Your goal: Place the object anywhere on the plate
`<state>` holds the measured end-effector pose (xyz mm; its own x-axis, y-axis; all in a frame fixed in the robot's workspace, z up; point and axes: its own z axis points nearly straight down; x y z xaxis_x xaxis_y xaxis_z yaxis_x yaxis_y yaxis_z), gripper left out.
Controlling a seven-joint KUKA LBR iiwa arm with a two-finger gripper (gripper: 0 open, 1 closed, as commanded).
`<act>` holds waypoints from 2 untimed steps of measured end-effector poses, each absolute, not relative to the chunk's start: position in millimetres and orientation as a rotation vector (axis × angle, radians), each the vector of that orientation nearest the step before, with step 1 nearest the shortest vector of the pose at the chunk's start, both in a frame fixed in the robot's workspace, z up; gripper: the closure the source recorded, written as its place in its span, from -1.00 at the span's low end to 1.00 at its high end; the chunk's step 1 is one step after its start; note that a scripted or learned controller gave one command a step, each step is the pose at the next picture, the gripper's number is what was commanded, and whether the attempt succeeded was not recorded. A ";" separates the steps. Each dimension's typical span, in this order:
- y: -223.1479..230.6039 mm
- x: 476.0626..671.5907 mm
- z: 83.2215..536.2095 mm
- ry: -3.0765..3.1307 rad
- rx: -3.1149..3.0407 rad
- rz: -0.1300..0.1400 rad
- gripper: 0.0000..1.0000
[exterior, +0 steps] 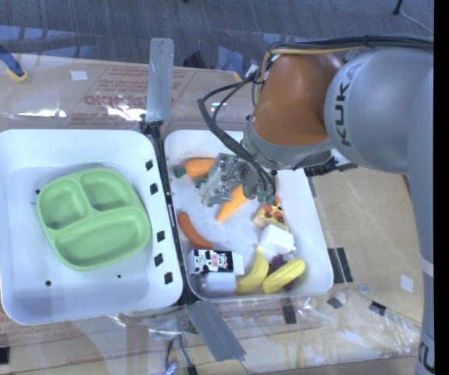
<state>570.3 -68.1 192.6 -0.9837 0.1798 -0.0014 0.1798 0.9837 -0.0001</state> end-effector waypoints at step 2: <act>94.8 567.1 198.5 3.081 0.625 0.001 1.00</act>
<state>567.1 94.8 198.5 -0.9210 0.3895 0.0026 0.3895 0.9210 0.0002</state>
